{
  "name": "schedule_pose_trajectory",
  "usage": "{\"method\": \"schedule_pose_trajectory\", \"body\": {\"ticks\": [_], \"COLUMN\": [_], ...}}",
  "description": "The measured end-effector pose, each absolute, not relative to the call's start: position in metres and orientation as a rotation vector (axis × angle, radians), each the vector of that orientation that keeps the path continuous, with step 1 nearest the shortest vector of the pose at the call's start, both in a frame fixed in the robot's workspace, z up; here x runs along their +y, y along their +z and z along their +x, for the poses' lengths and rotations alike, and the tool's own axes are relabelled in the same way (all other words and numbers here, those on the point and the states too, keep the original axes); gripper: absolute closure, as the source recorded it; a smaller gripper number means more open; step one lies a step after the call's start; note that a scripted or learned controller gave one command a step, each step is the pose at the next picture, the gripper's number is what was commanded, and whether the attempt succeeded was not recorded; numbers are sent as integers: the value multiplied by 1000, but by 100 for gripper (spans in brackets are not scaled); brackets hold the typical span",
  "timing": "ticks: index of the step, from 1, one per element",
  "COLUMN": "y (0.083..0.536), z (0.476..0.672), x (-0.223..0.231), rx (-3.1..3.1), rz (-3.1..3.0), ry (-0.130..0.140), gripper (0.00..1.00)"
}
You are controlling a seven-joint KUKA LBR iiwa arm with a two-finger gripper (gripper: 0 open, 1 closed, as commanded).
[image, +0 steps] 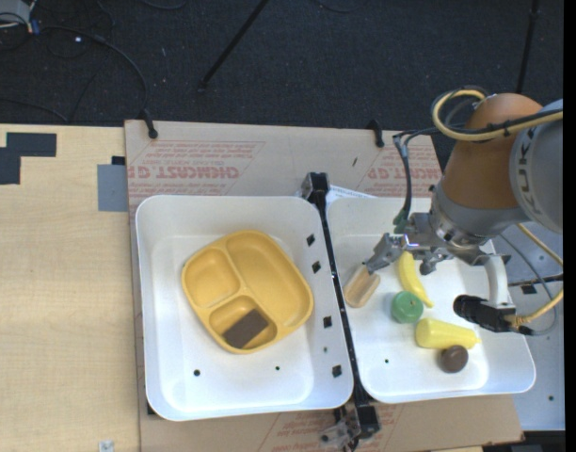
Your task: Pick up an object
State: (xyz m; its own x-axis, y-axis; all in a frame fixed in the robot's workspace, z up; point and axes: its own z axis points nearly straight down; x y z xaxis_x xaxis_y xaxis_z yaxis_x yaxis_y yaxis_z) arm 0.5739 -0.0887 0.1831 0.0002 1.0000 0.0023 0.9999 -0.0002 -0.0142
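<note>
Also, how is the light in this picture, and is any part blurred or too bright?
Camera view: the light is even and soft, the white bins look bright but keep their detail, the yellow tray casts a faint shadow, the floor behind is very dark, and the gripper looks slightly soft.

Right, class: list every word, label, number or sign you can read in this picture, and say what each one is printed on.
"CHEMCAST GP", in red, upside down and mirrored, on the brown paper-covered sheet under the two white bins; only a probable reading.
More red print on that sheet's right part and near edge: too blurred to read.
Dark letters on the grey arm at the right: cut off, unreadable.
</note>
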Motion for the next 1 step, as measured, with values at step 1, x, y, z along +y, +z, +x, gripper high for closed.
{"method": "schedule_pose_trajectory", "body": {"ticks": [1], "y": [188], "z": [576], "x": [-89], "rx": [-2219], "rz": [-2218], "ry": [4], "gripper": [0]}}
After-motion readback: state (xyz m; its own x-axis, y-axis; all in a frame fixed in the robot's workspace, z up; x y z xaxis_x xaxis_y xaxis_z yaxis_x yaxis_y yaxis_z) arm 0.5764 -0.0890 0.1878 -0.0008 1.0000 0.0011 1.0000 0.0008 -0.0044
